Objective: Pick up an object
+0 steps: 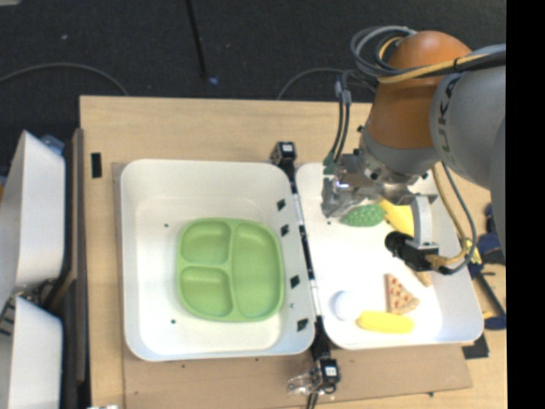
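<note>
My gripper point(339, 199) hangs low over the far left part of the right bin point(366, 267). Just to its right lies a green bumpy object point(365, 216), touching or nearly touching the gripper. A yellow object point(400, 219) lies beside the green one, partly under the arm. Nearer the front of this bin lie a pizza slice toy point(398, 295), a yellow banana-like object point(385, 322) and a small white ball point(342, 304). I see nothing between the gripper and the bin floor.
The left bin point(145, 228) holds a green divided plate point(230, 268). A raised divider with black clips point(298, 245) separates the two bins. The grey and orange arm point(417, 100) covers the right bin's far corner, and a black fitting with a cable point(410, 250) hangs over its right side.
</note>
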Motion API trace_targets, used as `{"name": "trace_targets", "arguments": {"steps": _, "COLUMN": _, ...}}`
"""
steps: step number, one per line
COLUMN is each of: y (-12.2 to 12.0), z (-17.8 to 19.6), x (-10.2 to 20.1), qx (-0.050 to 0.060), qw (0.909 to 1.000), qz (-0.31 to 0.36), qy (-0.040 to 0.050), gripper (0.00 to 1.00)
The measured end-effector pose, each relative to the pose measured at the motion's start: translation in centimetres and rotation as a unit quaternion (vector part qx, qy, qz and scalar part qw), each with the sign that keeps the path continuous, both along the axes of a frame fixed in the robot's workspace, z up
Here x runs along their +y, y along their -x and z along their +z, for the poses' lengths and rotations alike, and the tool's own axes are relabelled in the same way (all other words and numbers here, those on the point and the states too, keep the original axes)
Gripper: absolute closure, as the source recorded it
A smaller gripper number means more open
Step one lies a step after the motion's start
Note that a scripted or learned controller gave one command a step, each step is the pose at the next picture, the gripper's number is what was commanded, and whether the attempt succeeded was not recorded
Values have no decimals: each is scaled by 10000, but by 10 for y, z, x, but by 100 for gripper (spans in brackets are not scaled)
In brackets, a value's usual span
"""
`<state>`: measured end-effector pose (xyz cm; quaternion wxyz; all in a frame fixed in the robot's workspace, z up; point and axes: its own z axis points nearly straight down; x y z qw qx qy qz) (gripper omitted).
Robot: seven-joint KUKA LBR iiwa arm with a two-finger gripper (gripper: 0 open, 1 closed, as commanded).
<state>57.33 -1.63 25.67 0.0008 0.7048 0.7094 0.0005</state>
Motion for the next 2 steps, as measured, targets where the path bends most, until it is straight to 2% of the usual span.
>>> {"name": "trace_targets", "arguments": {"steps": 1, "y": -24, "z": 7, "x": 48, "qx": -6, "qw": 10000, "qz": 6, "qy": -9, "gripper": 100}}
{"name": "trace_targets", "arguments": {"steps": 2, "y": -57, "z": -3, "x": 99, "qx": -6, "qw": 10000, "qz": 1, "qy": -3, "gripper": 100}}
